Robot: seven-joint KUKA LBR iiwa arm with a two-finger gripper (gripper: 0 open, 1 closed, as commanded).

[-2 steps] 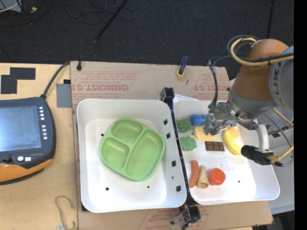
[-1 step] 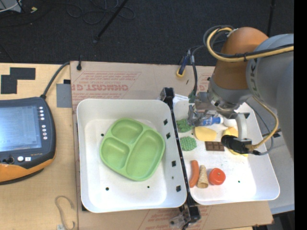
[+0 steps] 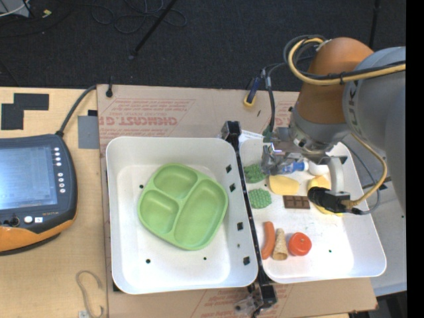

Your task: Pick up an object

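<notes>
Arm: I see my grey arm (image 3: 371, 91) coming in from the right, over the right bin (image 3: 371, 257)
Gripper: my gripper (image 3: 277, 164) is low at the far left part of the right bin, just above the yellow block (image 3: 286, 185); I cannot tell how far open it is or if it has hold of anything
Toys in the right bin: two green round things (image 3: 260, 197) by the left wall, a brown bar (image 3: 297, 203), a banana (image 3: 324, 201), a carrot (image 3: 267, 238), a cone (image 3: 280, 245) and a red tomato (image 3: 300, 244) near the front edge
Left bin: I see a green plate (image 3: 183, 205) with three parts in the middle of the left bin (image 3: 126, 257)
Bench: a tablet (image 3: 30, 184) lies at the left edge
</notes>
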